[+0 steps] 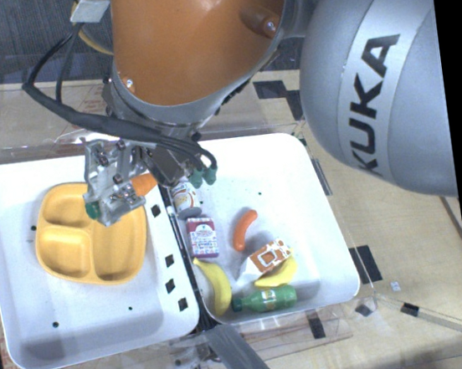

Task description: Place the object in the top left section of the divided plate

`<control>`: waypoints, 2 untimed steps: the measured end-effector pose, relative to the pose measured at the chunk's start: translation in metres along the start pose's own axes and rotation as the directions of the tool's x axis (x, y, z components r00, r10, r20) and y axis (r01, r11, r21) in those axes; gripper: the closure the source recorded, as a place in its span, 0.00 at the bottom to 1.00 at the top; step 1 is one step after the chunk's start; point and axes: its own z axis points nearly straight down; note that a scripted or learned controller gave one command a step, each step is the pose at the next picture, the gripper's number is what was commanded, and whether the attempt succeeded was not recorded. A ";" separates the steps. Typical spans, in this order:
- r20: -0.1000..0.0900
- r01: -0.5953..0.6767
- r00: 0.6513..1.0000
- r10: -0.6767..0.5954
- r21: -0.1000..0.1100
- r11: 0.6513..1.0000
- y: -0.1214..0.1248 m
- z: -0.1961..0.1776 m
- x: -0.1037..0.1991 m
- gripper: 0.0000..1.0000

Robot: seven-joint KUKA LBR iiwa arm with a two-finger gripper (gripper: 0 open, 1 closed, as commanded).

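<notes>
Looming closest to the lens, the arm's orange band and grey KUKA body hang over the bench. Below them the gripper hovers above the yellow divided plate, over its upper right part. Just to the gripper's right an orange object, carrot-like, pokes out beside the fingers. Is it clamped or merely alongside? I cannot tell, and the finger gap is not readable from here. Further right, across the bin wall, sit a small jar, a red packet, a sausage, two bananas and a green bottle. My call: delivery looks under way, yet the top left section, off to the gripper's left, sits bare, so placing remains.
</notes>
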 end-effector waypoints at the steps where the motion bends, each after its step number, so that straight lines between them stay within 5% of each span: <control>1: -0.007 -0.254 0.967 0.254 0.000 0.967 -0.002 0.281 -0.055 1.00; 2: -0.004 -0.306 0.952 0.306 0.000 0.952 0.018 0.212 -0.006 1.00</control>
